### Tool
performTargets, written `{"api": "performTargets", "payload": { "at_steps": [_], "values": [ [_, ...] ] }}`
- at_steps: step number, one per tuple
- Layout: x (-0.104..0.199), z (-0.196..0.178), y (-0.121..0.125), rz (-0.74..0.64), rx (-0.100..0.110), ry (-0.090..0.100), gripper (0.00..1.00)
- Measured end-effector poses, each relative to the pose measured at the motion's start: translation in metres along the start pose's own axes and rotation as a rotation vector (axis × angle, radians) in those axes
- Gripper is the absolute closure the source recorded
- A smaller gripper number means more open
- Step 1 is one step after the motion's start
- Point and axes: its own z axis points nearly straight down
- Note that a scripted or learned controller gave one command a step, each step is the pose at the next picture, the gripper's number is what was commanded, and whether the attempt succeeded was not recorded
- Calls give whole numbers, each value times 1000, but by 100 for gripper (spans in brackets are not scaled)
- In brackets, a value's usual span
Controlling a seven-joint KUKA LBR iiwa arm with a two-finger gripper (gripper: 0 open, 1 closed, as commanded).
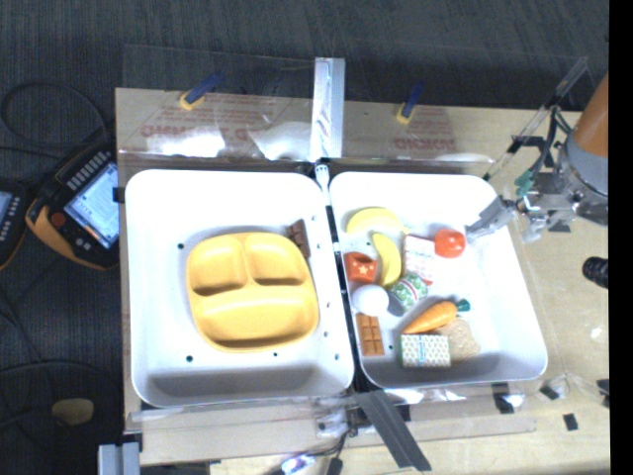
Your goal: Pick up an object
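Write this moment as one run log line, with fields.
tool: over right bin, near tomato | held: nothing seen | yellow tray: left bin

Arm [593,127] cut off at right edge; gripper [492,218] blurred; brown item [298,234] partly hidden behind yellow tray [252,290].

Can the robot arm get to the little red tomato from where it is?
Probably yes. The end effector sits just right of the tomato at the right bin's upper right, and nothing lies on top of the tomato.
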Motion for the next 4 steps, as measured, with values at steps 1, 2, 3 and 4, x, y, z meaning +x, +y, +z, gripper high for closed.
{"api": "performTargets", "payload": {
  "at_steps": [1, 2, 3, 4],
  "values": [
    [-23, 148, 64, 123, 4, 9, 0],
    [-18, 166, 65, 122, -15, 8, 0],
    [-22, 155, 66, 124, -26, -2, 100],
    [37, 68, 92, 180, 0, -1, 100]
  ]
}}
